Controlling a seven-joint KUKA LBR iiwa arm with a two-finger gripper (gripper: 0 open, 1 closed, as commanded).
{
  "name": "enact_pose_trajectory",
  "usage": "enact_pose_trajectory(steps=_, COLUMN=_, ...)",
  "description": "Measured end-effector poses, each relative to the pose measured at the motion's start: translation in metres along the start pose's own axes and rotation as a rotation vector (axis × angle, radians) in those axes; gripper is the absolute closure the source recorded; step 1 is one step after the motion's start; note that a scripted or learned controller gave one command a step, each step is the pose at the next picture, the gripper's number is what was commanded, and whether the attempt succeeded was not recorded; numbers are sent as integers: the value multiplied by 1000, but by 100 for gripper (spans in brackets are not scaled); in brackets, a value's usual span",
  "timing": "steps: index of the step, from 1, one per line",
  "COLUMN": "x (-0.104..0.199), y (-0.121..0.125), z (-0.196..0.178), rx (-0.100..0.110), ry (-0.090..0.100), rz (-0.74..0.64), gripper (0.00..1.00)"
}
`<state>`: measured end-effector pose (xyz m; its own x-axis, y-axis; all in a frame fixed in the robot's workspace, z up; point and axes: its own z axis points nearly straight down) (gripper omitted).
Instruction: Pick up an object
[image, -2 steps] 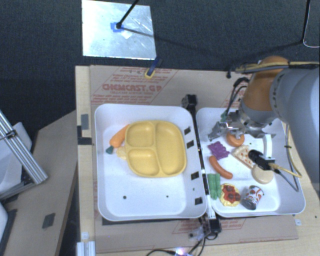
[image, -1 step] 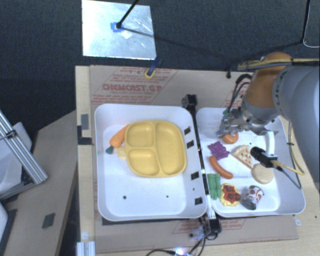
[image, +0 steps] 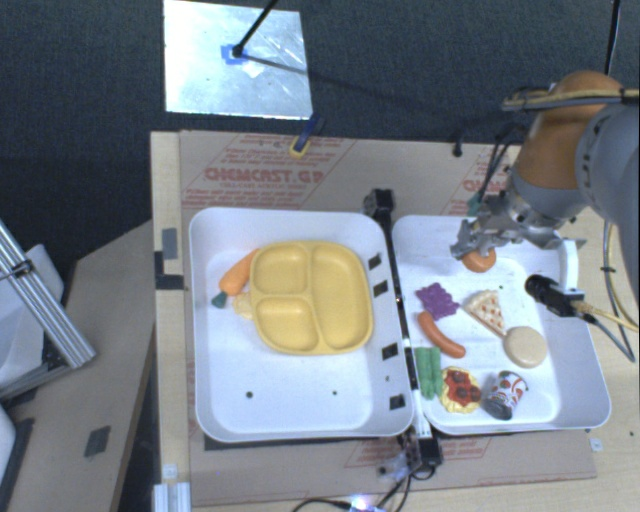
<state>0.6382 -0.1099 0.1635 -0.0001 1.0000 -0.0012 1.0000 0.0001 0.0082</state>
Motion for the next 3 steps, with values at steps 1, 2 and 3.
enact_pose_trajectory(steps=1, x=3, y=1, z=-65, rx=-1, ry=0, rz=-4, gripper=100)
enact_pose_trajectory(steps=2, x=3, y=2, z=-62, rx=4, ry=0, rz=-4, gripper=100)
enact_pose_trajectory(steps=3, x=61, y=10, z=-53, rx=6, ry=4, rz=-9, gripper=100)
